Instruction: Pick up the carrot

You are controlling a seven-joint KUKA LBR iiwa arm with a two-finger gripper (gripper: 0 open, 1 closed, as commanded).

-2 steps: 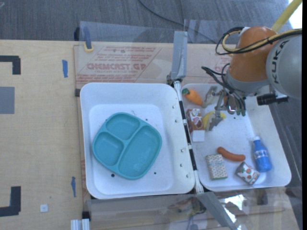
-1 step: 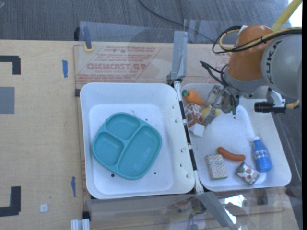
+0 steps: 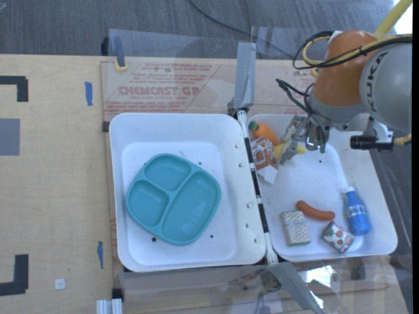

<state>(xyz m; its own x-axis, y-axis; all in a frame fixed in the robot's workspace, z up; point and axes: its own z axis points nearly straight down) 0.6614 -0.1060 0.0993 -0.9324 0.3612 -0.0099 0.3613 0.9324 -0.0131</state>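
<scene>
the arm [image 3: 366, 77] reaches in from the right, its orange band above the far end of the right bin [image 3: 366, 241]. the jaws [image 3: 306, 139] hang low over that bin's far left part; whether they are parted or clenched i cannot tell, and nothing shows between them. the carrot [image 3: 264, 131] lies in the far left corner of the right bin, just beside the jaws on their left, with a small brown-and-white packet [image 3: 263, 156] touching it on the near side and something yellow [image 3: 288, 150] close by. nearer the front of the same bin lie a sausage [image 3: 315, 210], a blue bottle [image 3: 357, 213], a small patterned box [image 3: 295, 227] and a red-and-white can [image 3: 337, 237]. the left bin [image 3: 131, 136] holds 1 teal divided plate [image 3: 173, 198] with 3 compartments. both bins sit on the tabletop [image 3: 52, 175].
</scene>
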